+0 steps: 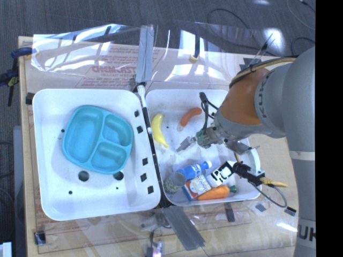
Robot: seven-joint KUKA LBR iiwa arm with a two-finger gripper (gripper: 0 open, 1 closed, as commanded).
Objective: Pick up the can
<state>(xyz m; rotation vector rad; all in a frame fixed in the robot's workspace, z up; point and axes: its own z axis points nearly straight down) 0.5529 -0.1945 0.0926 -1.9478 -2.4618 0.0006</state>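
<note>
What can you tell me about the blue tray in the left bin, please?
The blue tray is a light-blue, plastic-looking plate with rounded corners and three moulded compartments: one large at its left, two smaller at its right. It lies flat, turned slightly askew, on the floor of the left bin, nearer the far wall. Nothing rests in it, and nothing but the bin touches it.

The bench (64,50), surfaced with printed cardboard under a clear plastic sheet (177,42), carries two shallow white bins side by side, the left bin (45,197) touching the right bin (177,98) along their shared inner edges.
</note>
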